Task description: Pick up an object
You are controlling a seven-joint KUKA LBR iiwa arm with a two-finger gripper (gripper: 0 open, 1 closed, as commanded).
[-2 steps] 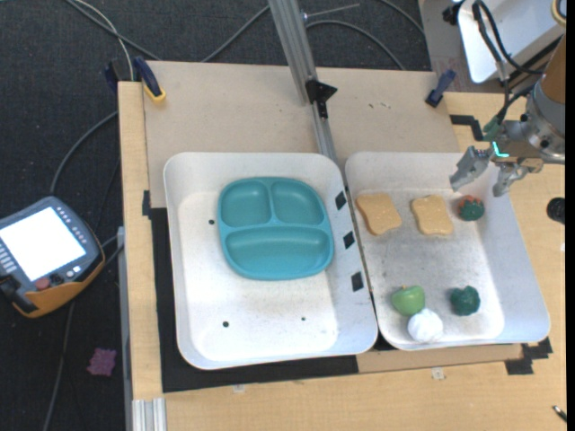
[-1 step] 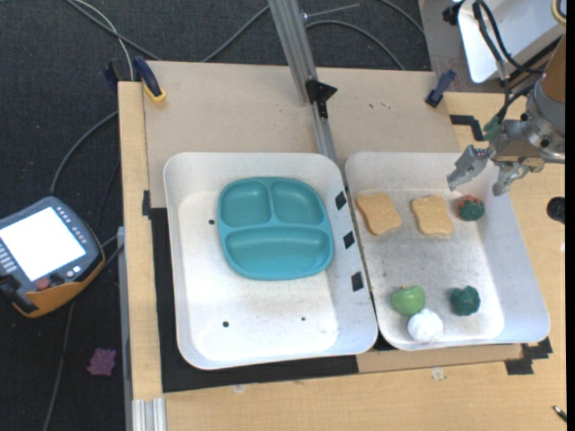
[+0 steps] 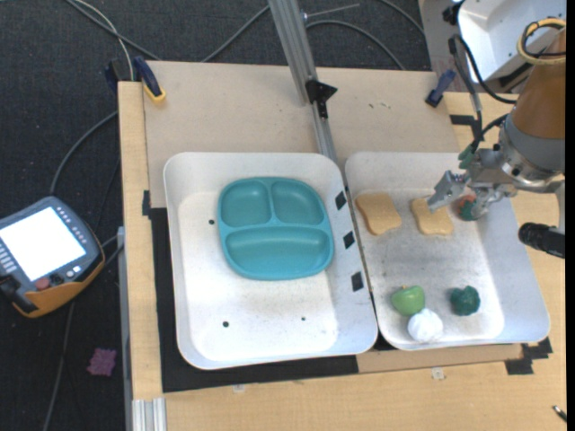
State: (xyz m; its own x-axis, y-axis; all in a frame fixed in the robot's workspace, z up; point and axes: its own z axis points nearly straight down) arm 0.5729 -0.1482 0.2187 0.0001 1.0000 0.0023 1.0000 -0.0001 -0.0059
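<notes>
Over the right bin (image 3: 517, 285) my gripper (image 3: 456, 197), fingers spread apart, clamped on nothing, tan piece (image 3: 435, 218) just beside, reddish object (image 3: 469, 208) under it, teal plate (image 3: 274, 226) in left bin (image 3: 202, 330).

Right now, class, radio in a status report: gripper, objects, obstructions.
Gripper low over right bin, beside tan piece. Nothing seen held. Second tan piece, green, white, dark green objects lie apart.

robot lab test bench

a plywood bench (image 3: 234, 106) on dark carpet, loose cables (image 3: 81, 25) trailing past its left edge, a teach pendant (image 3: 40, 254) on the floor, an aluminium camera post (image 3: 292, 34) at its far edge.
</notes>
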